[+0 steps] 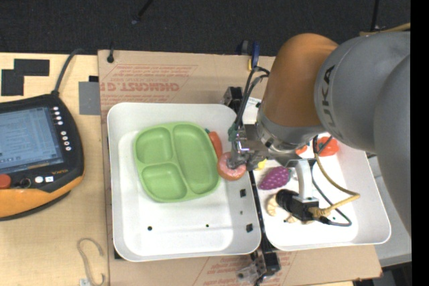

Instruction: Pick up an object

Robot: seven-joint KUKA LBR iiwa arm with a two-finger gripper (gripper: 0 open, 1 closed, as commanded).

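My gripper (238,156) hangs over the divide between the two white bins, right above a pink ring-shaped doughnut toy (232,170) at the right edge of the left bin (174,238). The gripper's tip meets the top of the doughnut, and the contact is hidden by the gripper body. A green divided plate (175,161) lies in the left bin, with a red-orange piece (214,141) at its right rim. In the right bin (365,211) sit a purple grape bunch (274,177), an orange-red toy (326,145) and a small pale piece (271,207).
The grey arm with its orange band (301,87) covers much of the right bin's upper half. A teach pendant (33,144) lies on the bench to the left. Bare white floor shows along the front of the left bin.
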